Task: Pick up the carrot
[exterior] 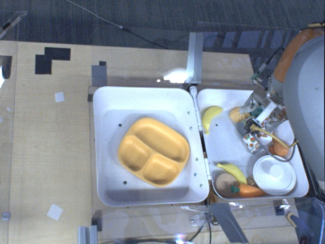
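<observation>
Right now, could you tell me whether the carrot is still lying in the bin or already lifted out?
Still in. The carrot lies flat at the right bin's front edge, beside a banana and a white bowl; the gripper is apart from it.

A robotics lab: wooden bench (51, 151) with black markers (51, 59), two white bins (101, 151), cables (101, 19)

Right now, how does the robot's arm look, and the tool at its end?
The arm is a thick, rounded grey body with an orange band curving along its upper edge. Thin dark cables run beside it. The tool is a small cluster of grey, black and white parts, too cluttered to make out in detail.
</observation>
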